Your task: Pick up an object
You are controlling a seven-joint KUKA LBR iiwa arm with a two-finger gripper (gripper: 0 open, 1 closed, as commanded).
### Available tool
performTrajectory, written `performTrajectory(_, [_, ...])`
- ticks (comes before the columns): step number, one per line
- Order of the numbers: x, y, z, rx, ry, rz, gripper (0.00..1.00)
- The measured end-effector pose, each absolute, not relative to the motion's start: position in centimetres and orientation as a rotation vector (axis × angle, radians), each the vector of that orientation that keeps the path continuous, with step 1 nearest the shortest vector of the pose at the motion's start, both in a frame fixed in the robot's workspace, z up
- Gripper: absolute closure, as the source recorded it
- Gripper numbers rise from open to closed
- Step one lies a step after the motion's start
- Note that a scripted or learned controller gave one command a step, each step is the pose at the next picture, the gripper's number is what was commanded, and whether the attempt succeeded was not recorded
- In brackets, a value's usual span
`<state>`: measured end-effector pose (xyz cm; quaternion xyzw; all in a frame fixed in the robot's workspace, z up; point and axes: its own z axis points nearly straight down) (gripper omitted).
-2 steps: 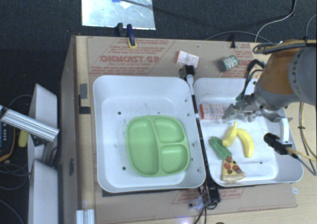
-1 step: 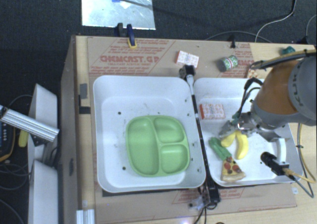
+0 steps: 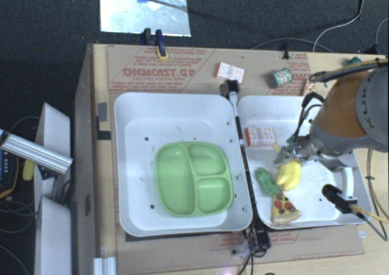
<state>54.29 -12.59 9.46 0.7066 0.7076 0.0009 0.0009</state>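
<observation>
Camera: one fixed view, mounted above the bench (image 3: 200, 64) and looking down at a slant. Coverage: both white bins side by side, the left bin (image 3: 130, 146) near centre, the right bin (image 3: 316, 204) toward the right. Range: far enough to take in the whole bench top, dark floor beyond its far edge, and equipment at the left margin. Arm (image 3: 349, 112) enters from the right side. Far edge of bench sits toward top.
</observation>
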Motion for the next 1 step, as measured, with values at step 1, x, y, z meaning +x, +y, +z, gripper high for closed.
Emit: performTrajectory(1, [55.90, -5.94, 18.57, 2.214, 2.225, 0.007, 1.00])
